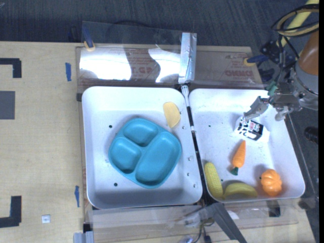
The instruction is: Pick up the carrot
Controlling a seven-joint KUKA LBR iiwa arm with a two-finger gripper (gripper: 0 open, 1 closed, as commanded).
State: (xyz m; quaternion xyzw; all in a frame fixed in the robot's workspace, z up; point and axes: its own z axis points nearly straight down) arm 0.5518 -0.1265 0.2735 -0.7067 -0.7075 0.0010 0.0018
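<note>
Right bin (283,135), middle — we log the carrot (239,155), lying free, leaf end toward us. Gripper (267,106) at the far right corner — fingers spread, nothing between them. Step: approach. Next we judge it must come nearer and leftward, then descend.
</note>
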